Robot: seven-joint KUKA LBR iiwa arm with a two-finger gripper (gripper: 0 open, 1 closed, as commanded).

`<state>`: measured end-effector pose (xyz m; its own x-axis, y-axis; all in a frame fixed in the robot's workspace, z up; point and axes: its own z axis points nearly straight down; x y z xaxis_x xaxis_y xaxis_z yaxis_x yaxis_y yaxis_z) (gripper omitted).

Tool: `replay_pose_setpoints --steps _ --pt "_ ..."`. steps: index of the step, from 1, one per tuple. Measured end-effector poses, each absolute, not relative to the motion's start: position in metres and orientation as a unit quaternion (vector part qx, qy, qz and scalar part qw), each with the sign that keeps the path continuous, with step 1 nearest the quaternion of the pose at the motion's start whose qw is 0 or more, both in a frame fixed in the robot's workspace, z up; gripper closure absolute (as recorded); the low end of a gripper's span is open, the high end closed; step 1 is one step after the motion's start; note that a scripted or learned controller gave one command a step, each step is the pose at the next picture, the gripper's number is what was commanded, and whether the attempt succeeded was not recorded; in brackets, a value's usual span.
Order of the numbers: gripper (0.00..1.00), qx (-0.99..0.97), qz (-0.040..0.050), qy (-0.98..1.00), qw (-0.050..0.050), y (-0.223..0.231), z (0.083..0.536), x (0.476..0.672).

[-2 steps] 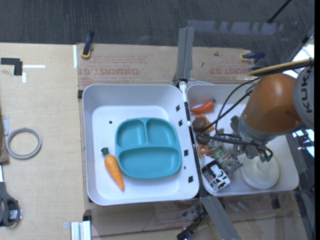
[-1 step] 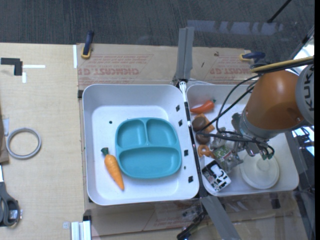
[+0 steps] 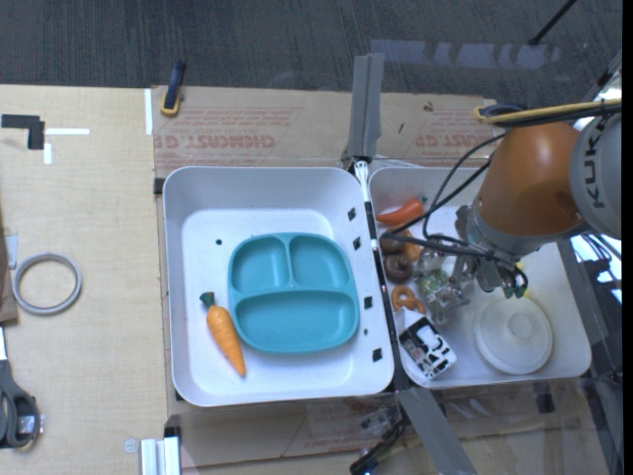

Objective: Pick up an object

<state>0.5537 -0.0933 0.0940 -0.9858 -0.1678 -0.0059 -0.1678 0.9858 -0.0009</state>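
Black-and-white item point(image 3: 427, 349): nearest the camera, at the 7 o'clock corner of the right bin point(image 3: 569, 369), lying tilted against the wall.
White lid point(image 3: 512, 334): round, at 5 o'clock in the right bin, apart from the other things.
Claw point(image 3: 445, 287): low over the middle of the right bin, amid a small clutter; whether it is apart, together or clamped on anything I cannot tell, as cables and glare cover it.
Arm point(image 3: 529, 181): grey with an orange band, reaching in from 3 o'clock.
Likely targets: orange ring point(image 3: 405, 297) and brown ring point(image 3: 398, 263) just beside the claw at its 9 o'clock; red-orange pepper-like piece point(image 3: 401, 211) at 11 o'clock, possibly a second carrot.
Left bin point(image 3: 188, 265): holds a teal divided plate point(image 3: 293, 293) at centre and a toy carrot point(image 3: 226, 335) at 8 o'clock, touching the plate's edge.
Desk point(image 3: 79, 206): tape ring point(image 3: 45, 282) at 9 o'clock, well apart from both bins.
Step in hand: judged as closing on one piece in the clutter.
Doing it well: centre over a single piece, keep off the bin wall, lift straight, check that something rides up.
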Motion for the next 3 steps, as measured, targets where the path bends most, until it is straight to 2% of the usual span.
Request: replay_pose_setpoints --steps 1,2,3 --pt "1.0 -0.001 -0.0009 1.0 0.004 -0.138 0.094 0.58" --pt "1.0 0.097 0.0001 0.995 0.004 -0.18 0.095 0.636" --pt "0.0 0.097 0.0 0.995 0.003 -0.18 0.094 0.635"
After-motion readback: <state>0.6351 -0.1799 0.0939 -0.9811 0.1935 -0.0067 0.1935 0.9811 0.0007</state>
